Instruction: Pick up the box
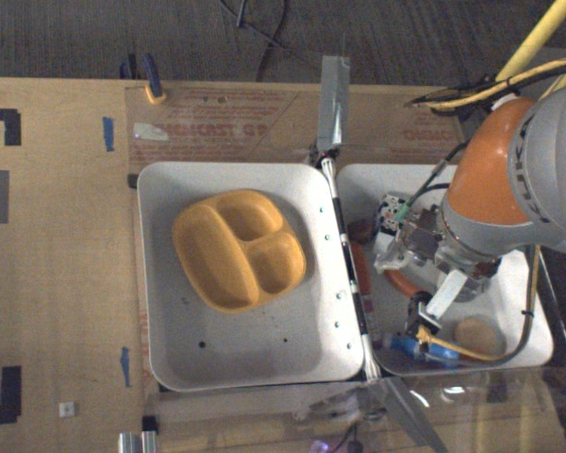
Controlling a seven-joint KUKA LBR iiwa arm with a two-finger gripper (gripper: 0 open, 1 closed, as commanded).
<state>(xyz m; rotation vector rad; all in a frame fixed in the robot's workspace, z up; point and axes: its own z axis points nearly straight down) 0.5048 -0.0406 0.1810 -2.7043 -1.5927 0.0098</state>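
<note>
The claw (407, 253) hung low over the left half of the right bin (514, 286), tucked under the wrist, and we could not tell whether it stood open or closed, nor whether anything sat in it. Just beyond it, toward the far left corner of that bin, we saw the box (391, 211), a small white thing with dark and green marks, close to the claw; whether the two touched we could not make out. On the near side of the claw lay a red-orange piece (403, 281), and a second, longer red piece (358, 264) ran along the bin's left wall. Nearer the front edge we found a blue object (410, 346) and, to its right, a rounded brown lump (478, 336). Above all this the arm (491, 182), with its orange band, reached in from the right and covered much of the bin. Next door, the left bin (170, 347) held a yellow dish (241, 250) with three hollows, lying a little left of its middle, well apart from the claw.
</note>
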